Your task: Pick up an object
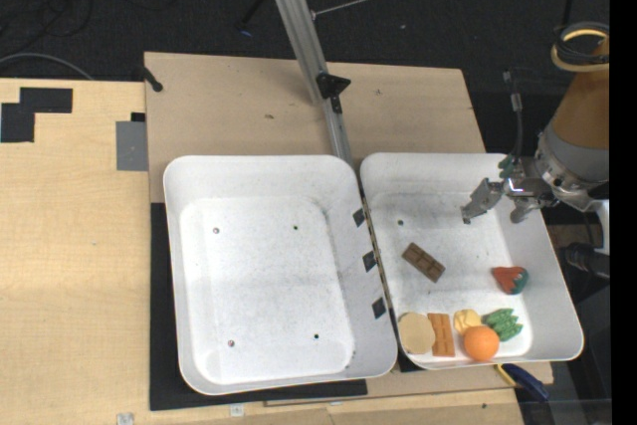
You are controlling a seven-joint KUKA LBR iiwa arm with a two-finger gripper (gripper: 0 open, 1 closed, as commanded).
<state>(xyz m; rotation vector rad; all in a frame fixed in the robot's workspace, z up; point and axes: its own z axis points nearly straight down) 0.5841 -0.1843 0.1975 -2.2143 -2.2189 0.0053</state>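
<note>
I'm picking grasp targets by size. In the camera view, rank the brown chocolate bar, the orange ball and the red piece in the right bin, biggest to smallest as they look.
1. brown chocolate bar, the longest.
2. orange ball and red piece: these look much alike in size, so I would not rank one above the other. The ball also lies nearer the camera.

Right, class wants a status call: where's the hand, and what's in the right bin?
Hand over right bin, holding nothing visible. Chocolate bar lies alone mid-bin. Other toy foods crowd the near edge.

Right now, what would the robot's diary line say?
claw: above right bin, holding nothing | brown bar: lying mid-bin | orange ball: front edge of bin | pick: not yet done
</note>
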